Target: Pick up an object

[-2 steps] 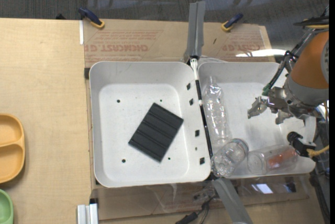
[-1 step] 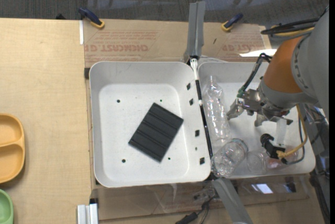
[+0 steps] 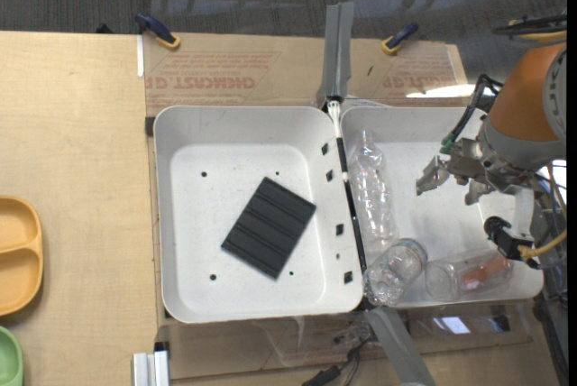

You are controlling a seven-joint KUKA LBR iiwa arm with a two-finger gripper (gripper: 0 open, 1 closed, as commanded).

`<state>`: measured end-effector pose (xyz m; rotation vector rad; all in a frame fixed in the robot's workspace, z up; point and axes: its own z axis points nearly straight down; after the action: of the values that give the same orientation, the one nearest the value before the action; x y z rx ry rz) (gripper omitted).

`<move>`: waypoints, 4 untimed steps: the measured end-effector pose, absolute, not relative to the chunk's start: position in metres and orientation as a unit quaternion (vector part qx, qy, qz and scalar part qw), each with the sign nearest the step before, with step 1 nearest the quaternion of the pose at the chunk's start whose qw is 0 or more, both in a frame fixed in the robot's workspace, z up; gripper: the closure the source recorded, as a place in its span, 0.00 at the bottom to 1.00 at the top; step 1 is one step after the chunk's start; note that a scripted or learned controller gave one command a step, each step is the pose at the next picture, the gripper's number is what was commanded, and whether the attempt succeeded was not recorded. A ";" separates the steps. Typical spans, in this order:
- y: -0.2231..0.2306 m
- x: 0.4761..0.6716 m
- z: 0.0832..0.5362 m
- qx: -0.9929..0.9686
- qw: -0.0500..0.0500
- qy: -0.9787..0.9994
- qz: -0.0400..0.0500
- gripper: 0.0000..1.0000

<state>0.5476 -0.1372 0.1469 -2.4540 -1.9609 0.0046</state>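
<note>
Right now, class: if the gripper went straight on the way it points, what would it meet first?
The gripper points left across the right bin. Going on, it would probably meet the crumpled clear plastic bottle first, though its height above the bin is unclear.

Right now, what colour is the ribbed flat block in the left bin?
Black, on the camera view: the ribbed block lies flat in the left bin.

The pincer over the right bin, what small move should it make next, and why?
Probably a short move down and toward the clear plastic bottle, the nearest thing to it. The pincer hangs above bare floor of the right bin with nothing between its fingers. The bottle lies along that bin's left wall, and more clear pieces sit near the front wall.
</note>
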 end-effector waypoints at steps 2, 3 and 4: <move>-0.112 0.507 0.091 -0.829 0.001 -0.559 0.002 0.00; -0.158 0.511 0.177 -0.830 0.000 -0.558 0.001 0.00; -0.097 0.490 0.109 -0.857 0.000 -0.516 0.002 0.00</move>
<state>0.4897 -0.0974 0.1092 -2.6914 -1.6203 0.0071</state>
